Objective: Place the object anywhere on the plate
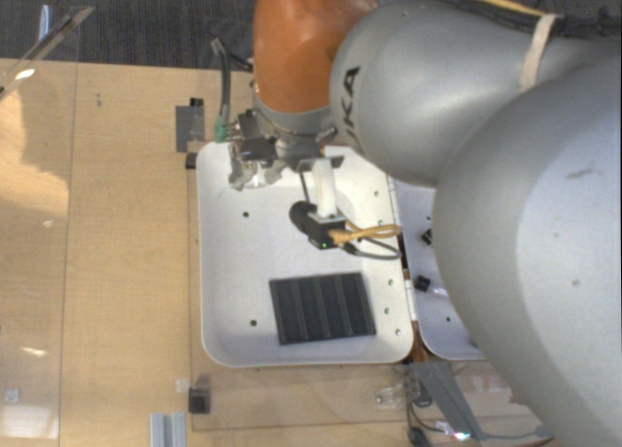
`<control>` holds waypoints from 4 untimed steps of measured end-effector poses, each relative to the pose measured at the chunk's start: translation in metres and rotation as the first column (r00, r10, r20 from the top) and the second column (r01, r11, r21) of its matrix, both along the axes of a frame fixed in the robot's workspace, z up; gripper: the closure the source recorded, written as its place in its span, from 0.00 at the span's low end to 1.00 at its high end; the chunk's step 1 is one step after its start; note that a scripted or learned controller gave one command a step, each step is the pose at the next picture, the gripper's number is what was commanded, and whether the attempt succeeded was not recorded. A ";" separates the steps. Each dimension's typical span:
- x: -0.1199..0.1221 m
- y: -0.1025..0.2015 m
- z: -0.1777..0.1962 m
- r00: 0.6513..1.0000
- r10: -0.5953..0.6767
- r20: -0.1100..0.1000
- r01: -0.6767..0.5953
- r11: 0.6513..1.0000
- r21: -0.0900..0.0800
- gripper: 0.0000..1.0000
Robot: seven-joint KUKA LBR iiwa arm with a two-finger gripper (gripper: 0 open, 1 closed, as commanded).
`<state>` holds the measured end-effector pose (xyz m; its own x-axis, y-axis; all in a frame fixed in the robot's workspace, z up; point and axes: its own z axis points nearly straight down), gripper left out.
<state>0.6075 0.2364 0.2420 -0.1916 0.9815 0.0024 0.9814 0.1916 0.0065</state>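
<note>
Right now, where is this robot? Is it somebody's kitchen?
Probably a robot lab or test workshop, not a kitchen. A big grey arm with an orange band reaches over a shallow white bin on a plain wooden bench, and a dark ribbed slab lies in that bin.

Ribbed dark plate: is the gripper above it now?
No, the gripper is at the far end of the white bin, apart from the ribbed dark plate near its front edge.

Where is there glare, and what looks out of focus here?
Camera view: pale glare patches on the wooden bench at left; the grey arm nearest the lens looks soft; the dark ribbed plate in the white bin is crisp.
</note>
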 end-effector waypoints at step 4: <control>0.058 -0.010 -0.099 0.985 -0.173 -0.004 0.173 0.985 -0.002 1.00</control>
<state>0.6651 0.2262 0.1433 -0.0189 0.9998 0.0014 0.9998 0.0189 0.0019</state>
